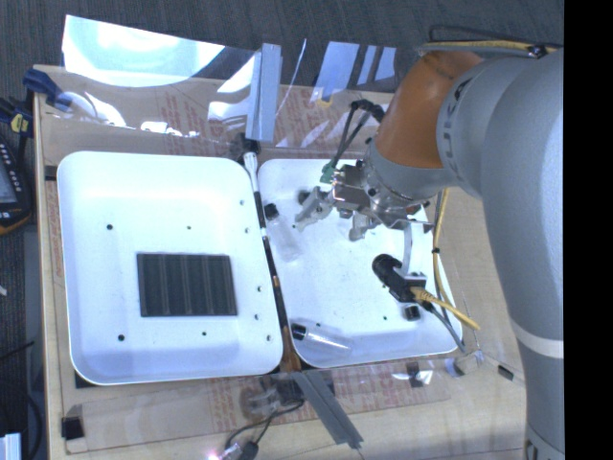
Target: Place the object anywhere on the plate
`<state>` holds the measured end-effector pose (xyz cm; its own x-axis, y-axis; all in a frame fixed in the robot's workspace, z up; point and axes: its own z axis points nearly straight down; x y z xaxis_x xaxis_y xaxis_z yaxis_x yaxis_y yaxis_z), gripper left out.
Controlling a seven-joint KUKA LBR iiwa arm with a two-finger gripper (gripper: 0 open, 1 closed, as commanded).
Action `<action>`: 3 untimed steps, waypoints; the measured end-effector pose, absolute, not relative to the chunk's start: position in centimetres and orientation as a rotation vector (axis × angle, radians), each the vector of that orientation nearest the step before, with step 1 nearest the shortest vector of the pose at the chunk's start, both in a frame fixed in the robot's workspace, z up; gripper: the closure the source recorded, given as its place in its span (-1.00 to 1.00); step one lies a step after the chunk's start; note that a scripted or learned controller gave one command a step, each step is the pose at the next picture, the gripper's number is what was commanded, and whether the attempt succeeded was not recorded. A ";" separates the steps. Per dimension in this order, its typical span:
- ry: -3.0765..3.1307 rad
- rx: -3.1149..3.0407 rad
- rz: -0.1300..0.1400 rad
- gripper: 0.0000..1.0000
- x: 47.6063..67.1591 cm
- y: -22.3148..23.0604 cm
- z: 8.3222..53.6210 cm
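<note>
White plastic makes both bins (77,257) — shallow, smooth, round-cornered. The left one holds a dark ribbed rectangular plate (187,284). The hand (330,209) hovers over the far part of the right bin; I cannot tell whether it is open or closed, and nothing shows between its tips. A small clear tube with a black cap (321,334) lies at that bin's near edge, well apart from the hand. Being slick and round, it could roll or slip from a pinch — or catch the rim between the bins.

Both bins (86,185) look like smooth, glossy white plastic; the dark plate (187,285) is matt and ribbed.
</note>
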<state>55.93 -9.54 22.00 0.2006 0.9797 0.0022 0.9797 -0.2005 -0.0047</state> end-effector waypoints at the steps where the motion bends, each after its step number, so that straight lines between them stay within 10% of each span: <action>1: -2.381 -2.040 0.006 1.00 48.1 -4.7 19.0; 2: -2.389 -2.036 0.004 1.00 47.6 4.6 19.1; 3: -2.303 -2.133 0.006 1.00 54.7 12.8 21.0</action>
<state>54.71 12.85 20.96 -0.0769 0.9970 -0.0006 0.9970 0.0769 -0.0044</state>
